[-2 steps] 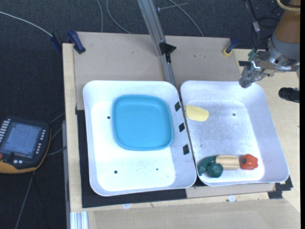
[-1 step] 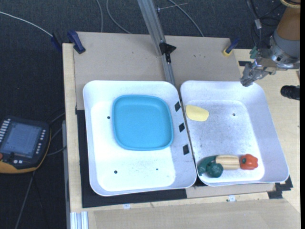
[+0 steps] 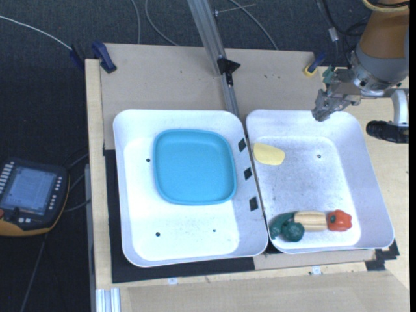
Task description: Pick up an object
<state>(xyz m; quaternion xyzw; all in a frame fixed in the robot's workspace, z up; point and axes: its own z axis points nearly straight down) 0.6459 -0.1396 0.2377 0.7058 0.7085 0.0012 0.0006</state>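
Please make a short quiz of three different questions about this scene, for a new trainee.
1. True or false: the blue plate lies in the right bin.
2. Which object lies nearest the pincer? A) yellow piece B) red piece C) green piece
3. Fill in: the pincer is above the right bin's ____ edge.

Key: 1 false; 2 A; 3 far.

The grey arm (image 3: 383, 44) with its orange band reaches in from the far right side, its wrist bends down and to the left, and the gripper (image 3: 323, 112) hangs at the far end, pointing downward.
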